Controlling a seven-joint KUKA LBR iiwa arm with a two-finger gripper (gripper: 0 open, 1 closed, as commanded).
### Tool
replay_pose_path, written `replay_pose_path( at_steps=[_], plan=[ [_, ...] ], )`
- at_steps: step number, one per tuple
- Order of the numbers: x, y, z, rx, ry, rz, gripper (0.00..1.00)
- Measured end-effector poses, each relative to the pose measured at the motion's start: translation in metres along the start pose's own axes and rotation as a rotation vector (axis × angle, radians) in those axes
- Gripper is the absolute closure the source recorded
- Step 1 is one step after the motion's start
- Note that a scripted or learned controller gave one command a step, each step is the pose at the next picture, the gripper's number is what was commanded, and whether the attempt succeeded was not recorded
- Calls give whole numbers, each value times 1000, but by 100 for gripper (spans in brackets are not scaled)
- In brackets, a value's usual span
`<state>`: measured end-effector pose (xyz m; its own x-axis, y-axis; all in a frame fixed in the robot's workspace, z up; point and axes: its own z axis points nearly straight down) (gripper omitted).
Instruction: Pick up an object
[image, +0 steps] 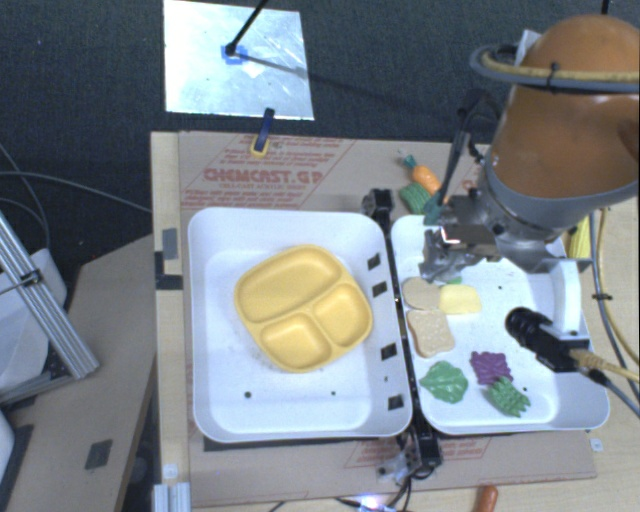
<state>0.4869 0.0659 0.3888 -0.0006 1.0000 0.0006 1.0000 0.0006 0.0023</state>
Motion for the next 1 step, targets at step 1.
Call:
replay_pose_path(
  at_steps=[1],
  plan=[
    [6, 0, -25, -2, 1, -4, 100]
  ],
)
